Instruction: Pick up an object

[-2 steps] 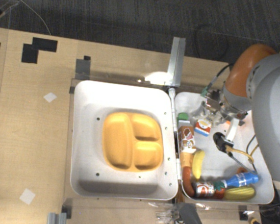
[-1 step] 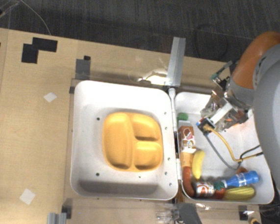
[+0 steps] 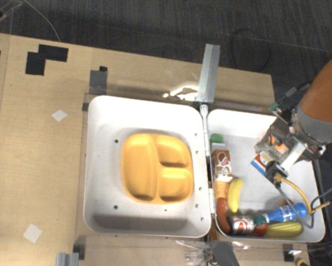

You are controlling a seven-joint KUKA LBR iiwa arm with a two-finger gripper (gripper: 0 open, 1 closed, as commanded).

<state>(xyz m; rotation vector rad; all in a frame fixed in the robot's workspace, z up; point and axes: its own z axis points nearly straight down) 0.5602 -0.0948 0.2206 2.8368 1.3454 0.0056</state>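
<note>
Objects lie crowded along the left wall and near edge of the right bin (image 3: 254,123): a banana (image 3: 234,194), a can (image 3: 242,225), a blue bottle (image 3: 283,215), a yellow fruit (image 3: 285,229) and a small brown carton (image 3: 223,162) among them. The gripper (image 3: 271,159) hangs over the bin's far right part, well apart from that cluster, and a small red-and-blue item (image 3: 262,162) sits right at its tip. Whether that item is between the fingers or merely beneath them cannot be told from this slanted angle, nor whether the gripper is parted or closed. The left bin (image 3: 101,164) holds a yellow tray (image 3: 154,166); both bins rest on the tabletop (image 3: 29,163).

The risk from here is an empty lift: if the item is only touched at a corner, it would likely slip free as the arm (image 3: 331,87) rises. A yellow cable (image 3: 291,194) trailing near the gripper could also drag the bottle, and the bin's right wall is close enough to be nudged.
</note>
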